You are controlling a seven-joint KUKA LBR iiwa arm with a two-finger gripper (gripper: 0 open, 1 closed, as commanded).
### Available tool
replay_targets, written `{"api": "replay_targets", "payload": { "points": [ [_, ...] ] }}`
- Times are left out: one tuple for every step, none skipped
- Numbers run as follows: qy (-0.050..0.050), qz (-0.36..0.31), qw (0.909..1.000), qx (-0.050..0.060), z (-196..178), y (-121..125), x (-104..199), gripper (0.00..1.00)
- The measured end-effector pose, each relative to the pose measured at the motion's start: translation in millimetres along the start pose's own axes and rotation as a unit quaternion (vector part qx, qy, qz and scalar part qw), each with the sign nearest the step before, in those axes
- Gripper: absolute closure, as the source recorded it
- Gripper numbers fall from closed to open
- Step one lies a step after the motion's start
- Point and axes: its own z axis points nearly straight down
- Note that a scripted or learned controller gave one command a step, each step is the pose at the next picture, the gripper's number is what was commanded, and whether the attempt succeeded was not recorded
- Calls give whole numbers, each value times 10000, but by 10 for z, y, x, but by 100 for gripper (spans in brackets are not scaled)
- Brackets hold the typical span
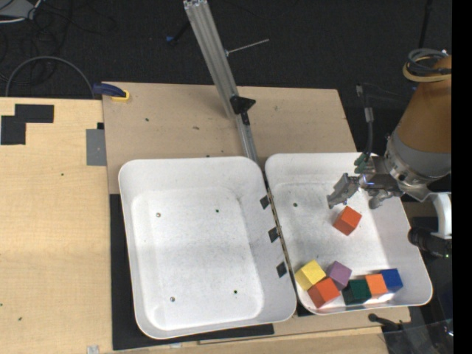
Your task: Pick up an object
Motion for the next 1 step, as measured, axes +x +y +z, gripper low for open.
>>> {"api": "replay_targets", "payload": {
  "points": [
    [19, -67, 10000, 59, 770, -346, 554, 0]
  ]
}}
